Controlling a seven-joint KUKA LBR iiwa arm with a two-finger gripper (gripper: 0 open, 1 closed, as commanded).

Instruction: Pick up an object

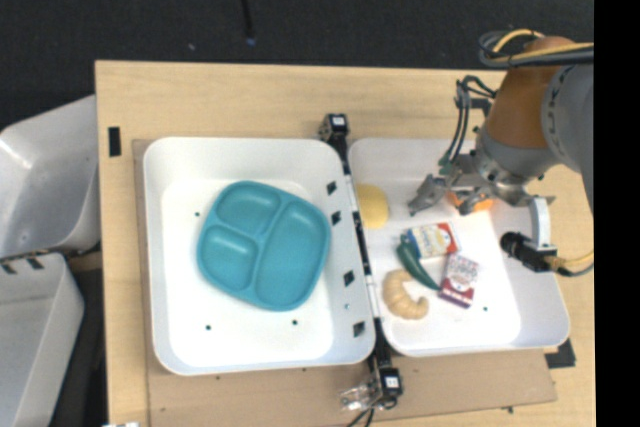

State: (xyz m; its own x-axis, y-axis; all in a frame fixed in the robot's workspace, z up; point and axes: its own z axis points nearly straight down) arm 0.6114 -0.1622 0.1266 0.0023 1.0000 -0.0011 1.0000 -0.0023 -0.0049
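Note:
My gripper (453, 193) hangs low over the back of the right bin (540, 315), below the grey wrist with its orange band. A small orange object (481, 206) lies right by the gripper, partly hidden under it. In front of the gripper lie a small white and red carton (433, 239), a green pod-shaped piece (412, 266), a red and white packet (461, 277) and a tan croissant (404, 298). A yellow rounded object (373, 206) rests against the bin's left wall.
The left bin (180, 335) holds a teal divided plate (264, 243). A ridge with black clips (354, 235) separates the two bins. A pale wooden bench (200, 100) surrounds them.

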